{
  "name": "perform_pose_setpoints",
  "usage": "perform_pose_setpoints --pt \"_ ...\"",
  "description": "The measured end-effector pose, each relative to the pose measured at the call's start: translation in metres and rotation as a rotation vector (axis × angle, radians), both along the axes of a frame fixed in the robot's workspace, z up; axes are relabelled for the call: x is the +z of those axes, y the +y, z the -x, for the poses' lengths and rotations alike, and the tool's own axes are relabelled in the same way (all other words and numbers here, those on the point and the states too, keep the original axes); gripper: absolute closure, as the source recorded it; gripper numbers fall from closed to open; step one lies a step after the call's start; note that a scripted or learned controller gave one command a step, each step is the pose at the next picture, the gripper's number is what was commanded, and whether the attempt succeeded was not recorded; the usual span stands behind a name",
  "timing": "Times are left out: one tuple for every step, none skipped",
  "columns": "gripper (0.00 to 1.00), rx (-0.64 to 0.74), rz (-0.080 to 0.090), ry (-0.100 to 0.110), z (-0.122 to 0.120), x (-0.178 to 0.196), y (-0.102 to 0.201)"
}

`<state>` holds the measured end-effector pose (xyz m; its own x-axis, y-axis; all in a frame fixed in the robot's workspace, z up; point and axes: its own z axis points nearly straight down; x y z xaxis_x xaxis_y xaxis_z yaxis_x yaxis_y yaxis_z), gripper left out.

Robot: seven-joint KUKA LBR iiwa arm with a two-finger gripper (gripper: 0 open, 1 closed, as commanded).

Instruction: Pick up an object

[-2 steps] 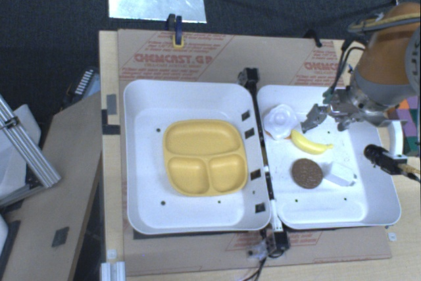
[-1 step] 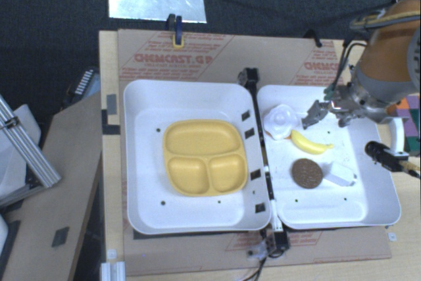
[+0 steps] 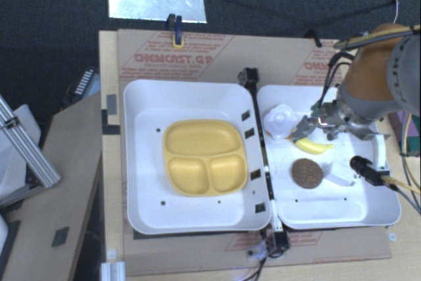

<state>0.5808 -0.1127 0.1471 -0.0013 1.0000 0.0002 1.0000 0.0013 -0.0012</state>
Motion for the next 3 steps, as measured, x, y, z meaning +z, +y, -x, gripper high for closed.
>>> perform_pose_setpoints --pt "0.00 0.000 0.008 -0.012 -0.0018 -0.0540 0.0038" --pt "0.00 -0.001 0.007 -0.020 -0.0074 -0.0557 0.0012" --pt "1.00 -0.001 0.001 -0.006 -0.0036 -0.0513 0.0037"
